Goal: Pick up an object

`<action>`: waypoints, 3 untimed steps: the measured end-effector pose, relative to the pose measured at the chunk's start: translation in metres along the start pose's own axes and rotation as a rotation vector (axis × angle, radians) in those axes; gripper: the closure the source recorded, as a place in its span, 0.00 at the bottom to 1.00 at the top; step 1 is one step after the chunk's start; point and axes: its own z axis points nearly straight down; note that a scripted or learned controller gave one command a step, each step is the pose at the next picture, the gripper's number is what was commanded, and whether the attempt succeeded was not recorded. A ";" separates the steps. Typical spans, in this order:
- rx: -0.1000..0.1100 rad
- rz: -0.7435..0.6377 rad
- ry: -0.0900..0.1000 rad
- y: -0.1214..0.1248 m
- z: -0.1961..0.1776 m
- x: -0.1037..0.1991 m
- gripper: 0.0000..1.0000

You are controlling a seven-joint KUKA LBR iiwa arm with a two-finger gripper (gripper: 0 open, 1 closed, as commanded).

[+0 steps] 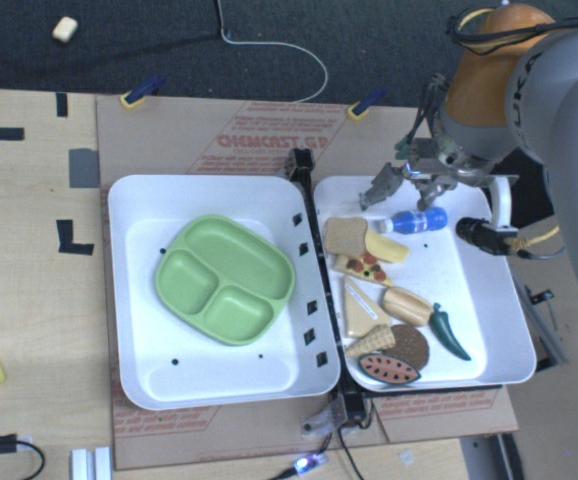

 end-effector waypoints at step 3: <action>-0.026 0.001 -0.003 -0.079 0.113 -0.007 1.00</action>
